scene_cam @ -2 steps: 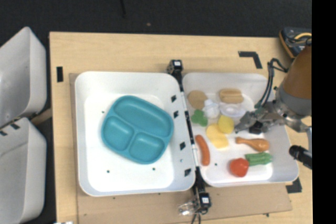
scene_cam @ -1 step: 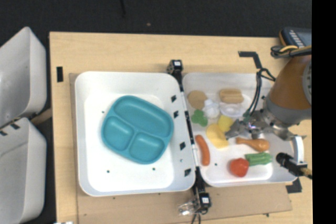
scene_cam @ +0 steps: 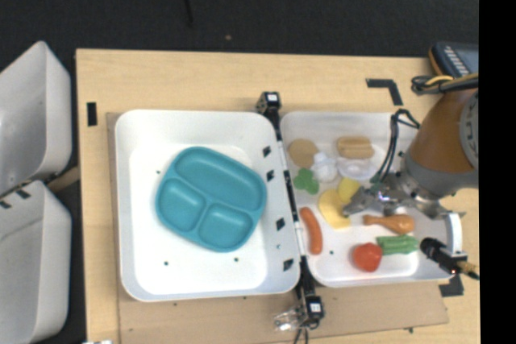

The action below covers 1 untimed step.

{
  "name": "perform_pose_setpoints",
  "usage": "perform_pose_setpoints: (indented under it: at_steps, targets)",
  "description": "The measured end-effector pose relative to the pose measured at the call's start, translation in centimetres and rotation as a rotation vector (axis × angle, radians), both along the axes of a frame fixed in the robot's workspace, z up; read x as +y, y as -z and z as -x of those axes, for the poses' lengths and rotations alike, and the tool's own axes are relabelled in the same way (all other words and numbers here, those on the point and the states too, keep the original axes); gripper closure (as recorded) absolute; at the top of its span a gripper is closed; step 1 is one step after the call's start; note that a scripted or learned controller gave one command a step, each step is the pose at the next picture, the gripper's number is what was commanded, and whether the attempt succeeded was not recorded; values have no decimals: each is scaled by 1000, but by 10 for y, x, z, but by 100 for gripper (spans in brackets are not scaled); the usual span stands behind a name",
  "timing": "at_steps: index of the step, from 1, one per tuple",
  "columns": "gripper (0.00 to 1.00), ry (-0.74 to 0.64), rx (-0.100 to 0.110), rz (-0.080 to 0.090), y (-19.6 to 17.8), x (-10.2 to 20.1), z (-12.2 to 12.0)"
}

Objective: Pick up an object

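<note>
The right bin (scene_cam: 322,276) holds several toy foods. Among them are a tan cookie (scene_cam: 302,151), a bread roll (scene_cam: 355,147), a green leafy piece (scene_cam: 306,181), a yellow wedge (scene_cam: 333,208), an orange-red sausage (scene_cam: 312,230), a red tomato (scene_cam: 367,256), a green pod (scene_cam: 397,244) and an orange drumstick (scene_cam: 389,221). My gripper (scene_cam: 369,201) is low in this bin, just right of the yellow wedge and just above the drumstick. The arm's wrist covers the bin's right side.
The left bin (scene_cam: 137,254) holds a blue divided plate (scene_cam: 211,199). A raised divider (scene_cam: 284,197) with black clips separates the two bins. A black and yellow device (scene_cam: 451,60) sits at the bench's far right corner.
</note>
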<state>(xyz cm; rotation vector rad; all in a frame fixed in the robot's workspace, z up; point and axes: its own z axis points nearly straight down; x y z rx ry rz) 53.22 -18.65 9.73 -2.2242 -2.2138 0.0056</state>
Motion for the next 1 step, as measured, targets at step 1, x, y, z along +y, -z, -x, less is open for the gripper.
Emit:
perform_pose_setpoints:
  at_steps: [1]
  targets:
    - [100, 6, 1, -2, -8, -1, 0]
